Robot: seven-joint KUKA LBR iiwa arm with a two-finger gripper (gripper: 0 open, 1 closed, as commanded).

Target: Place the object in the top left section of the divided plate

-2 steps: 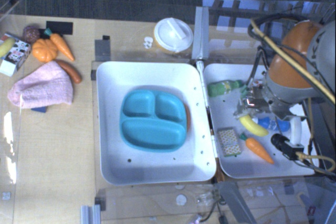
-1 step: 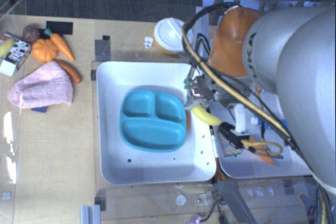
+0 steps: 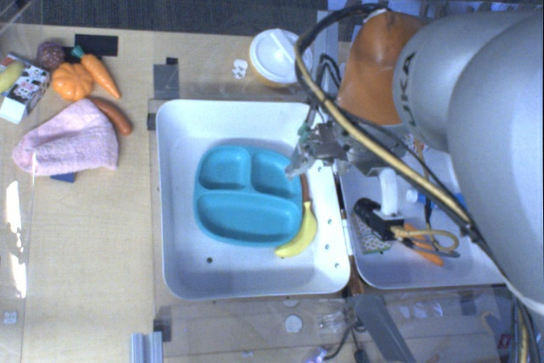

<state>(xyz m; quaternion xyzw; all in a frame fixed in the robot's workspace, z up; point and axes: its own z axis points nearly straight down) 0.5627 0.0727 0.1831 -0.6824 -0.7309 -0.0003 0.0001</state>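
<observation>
The arm [image 3: 476, 98] is a bulky, smooth, rounded grey shell with dark lettering on its side. An orange band [image 3: 378, 68] sits at its ten o'clock. Black and yellow cables [image 3: 374, 144] run to the small metallic tool [image 3: 304, 153].

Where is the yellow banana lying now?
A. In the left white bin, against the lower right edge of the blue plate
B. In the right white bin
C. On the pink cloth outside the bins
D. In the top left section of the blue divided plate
A. The banana lies on the floor of the left white bin, curved along the lower right edge of the blue divided plate, not in any of its sections.
</observation>
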